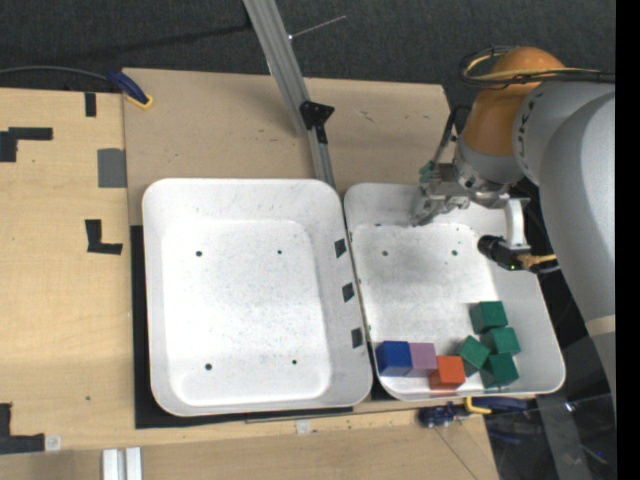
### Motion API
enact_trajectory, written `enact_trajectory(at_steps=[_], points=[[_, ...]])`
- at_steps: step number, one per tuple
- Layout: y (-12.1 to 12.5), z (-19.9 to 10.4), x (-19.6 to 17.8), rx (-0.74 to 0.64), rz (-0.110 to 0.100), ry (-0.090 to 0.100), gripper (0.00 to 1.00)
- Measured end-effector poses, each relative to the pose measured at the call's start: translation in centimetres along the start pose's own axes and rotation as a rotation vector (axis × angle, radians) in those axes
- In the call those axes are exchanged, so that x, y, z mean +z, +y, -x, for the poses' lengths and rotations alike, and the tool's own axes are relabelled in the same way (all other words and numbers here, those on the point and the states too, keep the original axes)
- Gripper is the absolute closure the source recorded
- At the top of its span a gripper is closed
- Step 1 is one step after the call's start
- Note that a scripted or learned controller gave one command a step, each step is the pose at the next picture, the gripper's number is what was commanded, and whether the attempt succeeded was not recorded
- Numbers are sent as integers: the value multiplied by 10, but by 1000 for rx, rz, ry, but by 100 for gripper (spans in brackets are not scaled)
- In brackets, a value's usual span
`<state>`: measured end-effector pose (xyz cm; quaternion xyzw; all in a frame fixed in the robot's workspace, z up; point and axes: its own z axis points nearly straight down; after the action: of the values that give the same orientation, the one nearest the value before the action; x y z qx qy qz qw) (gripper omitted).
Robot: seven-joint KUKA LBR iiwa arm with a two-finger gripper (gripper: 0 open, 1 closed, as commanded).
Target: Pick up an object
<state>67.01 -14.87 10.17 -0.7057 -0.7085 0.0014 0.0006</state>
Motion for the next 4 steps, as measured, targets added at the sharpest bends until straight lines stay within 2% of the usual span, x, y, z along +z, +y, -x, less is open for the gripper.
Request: enact_trajectory(at_steps=[1,2,4], points=[[-3,2,-63,3,8,0,100],[-2,1,-109,2,8,0,100],[-38,-101,-109,-2,0,3,100]])
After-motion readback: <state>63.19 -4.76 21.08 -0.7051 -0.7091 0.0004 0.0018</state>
